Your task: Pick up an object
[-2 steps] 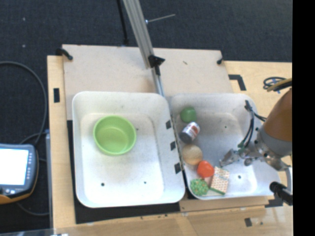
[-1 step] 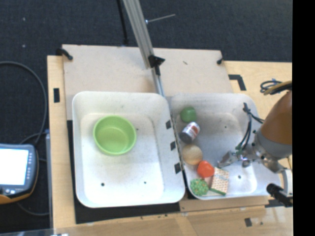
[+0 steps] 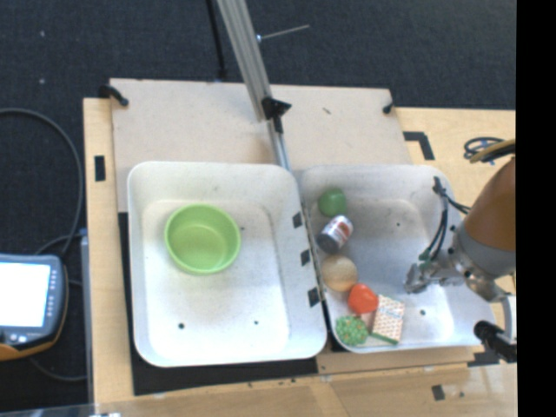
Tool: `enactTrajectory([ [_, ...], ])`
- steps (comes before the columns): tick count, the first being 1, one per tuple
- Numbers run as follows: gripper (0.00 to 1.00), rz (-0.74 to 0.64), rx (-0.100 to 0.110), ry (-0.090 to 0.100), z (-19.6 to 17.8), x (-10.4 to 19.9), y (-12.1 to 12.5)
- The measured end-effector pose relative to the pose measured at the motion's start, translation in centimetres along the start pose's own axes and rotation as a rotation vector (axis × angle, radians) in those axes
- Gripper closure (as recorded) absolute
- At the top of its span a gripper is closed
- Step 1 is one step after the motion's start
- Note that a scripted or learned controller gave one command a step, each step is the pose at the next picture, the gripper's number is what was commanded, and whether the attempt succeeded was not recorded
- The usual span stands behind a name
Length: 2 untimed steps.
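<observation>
The grey arm with its orange band point(image 3: 492, 214) reaches into the right-hand shallow white bin point(image 3: 395, 185) from the right, and its two-finger gripper point(image 3: 423, 278) hangs low over the bin's bare floor near the right side; whether the jaws are apart or together cannot be told from this slanted view, and nothing shows between them. The candidates for the pick all lie in a loose column along the left wall of that same bin: a small dark green ball point(image 3: 331, 202) at the top, a short red-and-silver can lying on its side point(image 3: 335, 232) just below, a tan rounded lump point(image 3: 340, 273) under that, then an orange-red ball point(image 3: 363, 299), a patterned flat packet point(image 3: 388, 318) touching it, and a green knobbly piece point(image 3: 352, 329) in the near corner. The left-hand white bin point(image 3: 148, 320) bears a lime green plastic bowl point(image 3: 202, 238), well apart from the gripper. The nearest targets appear to be the orange-red ball and the packet, so the step in hand is likely an approach to one of them. To do it well, the gripper should travel left and centre squarely above one item, pick the ball for its clean round sides rather than the flat packet, descend straight, and straddle it without nudging the crowded neighbours or scraping the bin wall.
</observation>
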State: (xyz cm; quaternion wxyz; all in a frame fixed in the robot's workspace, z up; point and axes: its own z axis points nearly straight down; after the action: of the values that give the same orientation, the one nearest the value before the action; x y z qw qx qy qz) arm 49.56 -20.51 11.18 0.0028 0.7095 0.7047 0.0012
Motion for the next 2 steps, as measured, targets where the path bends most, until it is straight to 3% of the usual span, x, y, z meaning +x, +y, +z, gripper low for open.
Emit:
enactTrajectory([
  [2, 1.00, -0.011, -0.001, 0.000, -9.8, 0.5, 0.7],
])
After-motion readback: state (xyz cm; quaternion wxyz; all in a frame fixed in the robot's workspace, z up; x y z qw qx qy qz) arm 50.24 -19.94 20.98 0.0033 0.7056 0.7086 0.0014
